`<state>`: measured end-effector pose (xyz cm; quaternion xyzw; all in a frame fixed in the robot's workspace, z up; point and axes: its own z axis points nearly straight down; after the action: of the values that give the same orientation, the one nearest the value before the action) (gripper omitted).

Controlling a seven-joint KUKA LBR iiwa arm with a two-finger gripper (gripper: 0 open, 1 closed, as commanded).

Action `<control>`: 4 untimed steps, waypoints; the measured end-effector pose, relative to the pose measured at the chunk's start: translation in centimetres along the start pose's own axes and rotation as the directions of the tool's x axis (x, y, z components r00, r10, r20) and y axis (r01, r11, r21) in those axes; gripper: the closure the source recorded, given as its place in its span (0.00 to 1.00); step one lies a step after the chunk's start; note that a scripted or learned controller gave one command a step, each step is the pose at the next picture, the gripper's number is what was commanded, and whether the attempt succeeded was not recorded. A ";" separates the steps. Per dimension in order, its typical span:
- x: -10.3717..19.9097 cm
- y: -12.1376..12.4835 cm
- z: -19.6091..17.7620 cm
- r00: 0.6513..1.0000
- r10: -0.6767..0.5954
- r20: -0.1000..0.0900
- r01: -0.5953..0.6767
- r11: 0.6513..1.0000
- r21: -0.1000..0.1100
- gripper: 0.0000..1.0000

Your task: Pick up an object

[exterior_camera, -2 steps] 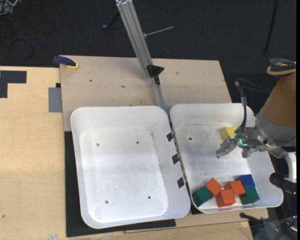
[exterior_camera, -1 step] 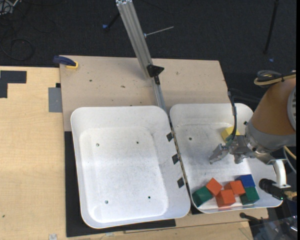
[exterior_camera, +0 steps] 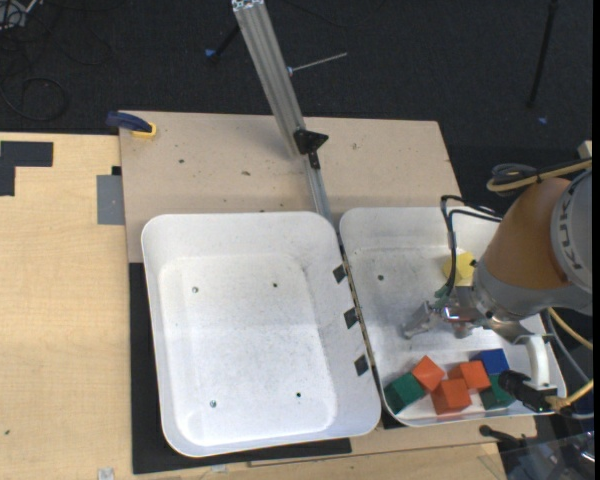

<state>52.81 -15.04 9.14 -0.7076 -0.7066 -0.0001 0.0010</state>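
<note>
My gripper (exterior_camera: 418, 323) hangs low over the middle of the right bin (exterior_camera: 390, 230), reaching in from the right under the orange-banded wrist. Along that bin's front edge lies a cluster of blocks: a green block (exterior_camera: 404, 393), three orange blocks (exterior_camera: 428, 372) (exterior_camera: 452, 396) (exterior_camera: 474, 375), a blue block (exterior_camera: 493, 360) and a second green block (exterior_camera: 497, 399). The gripper is behind and slightly left of this cluster, apart from it. A yellow object (exterior_camera: 464, 266) shows behind the wrist, partly hidden by the arm.
The left bin (exterior_camera: 242, 224) sits beside the right one, with black clips (exterior_camera: 350, 317) on the shared rims. An aluminium rail (exterior_camera: 275, 78) slants up from behind the bins. A blue and yellow clamp (exterior_camera: 132, 123) lies at the bench's far left corner.
</note>
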 end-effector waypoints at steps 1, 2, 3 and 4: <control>-0.1 0.0 -1.1 1.000 0.006 -0.002 -0.006 1.000 0.001 1.00; -0.3 0.5 -7.3 1.000 -0.001 0.002 0.001 1.000 -0.004 1.00; -0.4 1.6 -12.8 1.000 -0.002 0.002 0.002 1.000 -0.005 1.00; -0.5 1.6 -14.1 1.000 -0.002 0.001 0.002 1.000 -0.001 1.00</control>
<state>54.46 -15.60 23.27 -0.7068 -0.7074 0.0000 0.0003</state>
